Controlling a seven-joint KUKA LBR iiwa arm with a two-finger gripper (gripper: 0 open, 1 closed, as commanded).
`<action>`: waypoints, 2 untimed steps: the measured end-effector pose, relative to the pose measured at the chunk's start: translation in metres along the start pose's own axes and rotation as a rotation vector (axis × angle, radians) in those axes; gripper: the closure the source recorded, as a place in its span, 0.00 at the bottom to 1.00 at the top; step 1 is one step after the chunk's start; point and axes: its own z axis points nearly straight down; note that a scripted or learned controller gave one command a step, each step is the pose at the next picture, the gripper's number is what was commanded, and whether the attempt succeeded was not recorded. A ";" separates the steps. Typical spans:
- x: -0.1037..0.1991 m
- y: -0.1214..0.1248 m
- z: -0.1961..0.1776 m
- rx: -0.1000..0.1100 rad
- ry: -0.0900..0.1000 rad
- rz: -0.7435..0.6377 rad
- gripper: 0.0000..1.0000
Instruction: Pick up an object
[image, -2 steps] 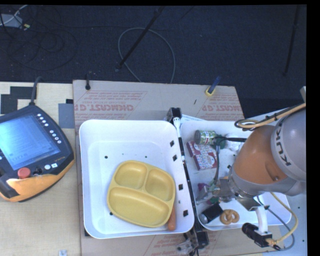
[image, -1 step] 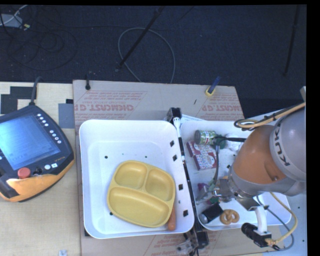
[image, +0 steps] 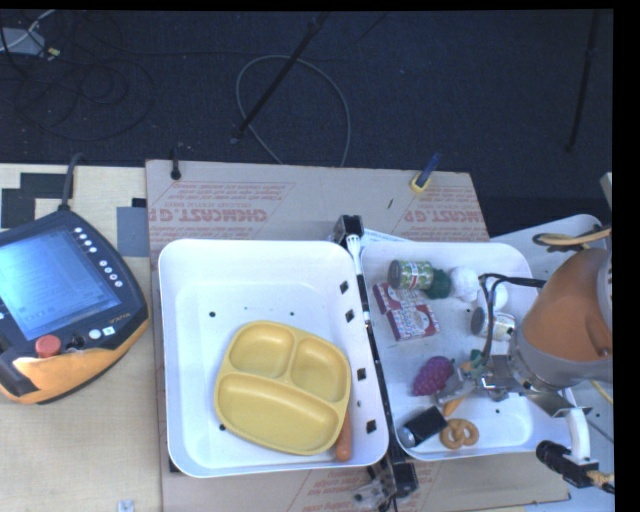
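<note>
1. Left white bin (image: 190, 300) is holding a yellow divided plate (image: 283, 385).
2. Right white bin (image: 515, 425) is showing a purple grape bunch (image: 433, 376), a green can (image: 412, 275) and a red-patterned packet (image: 405, 310).
3. Arm (image: 565, 320) is showing orange.

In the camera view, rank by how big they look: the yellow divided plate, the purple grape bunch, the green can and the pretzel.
1. Yellow divided plate
2. Green can and purple grape bunch: look alike, unranked
3. Pretzel

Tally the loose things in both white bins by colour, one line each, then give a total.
Yellow: 1, divided plate
Orange: 1, carrot
Green: 1, can
White: 1, ball
Red: 1, packet
Purple: 1, grapes
Black: 1, block
Tan: 1, pretzel
Total: 8
</note>
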 end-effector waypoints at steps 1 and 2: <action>0.043 0.036 0.001 0.000 0.000 -0.005 0.00; 0.044 0.036 -0.010 0.002 0.007 -0.003 1.00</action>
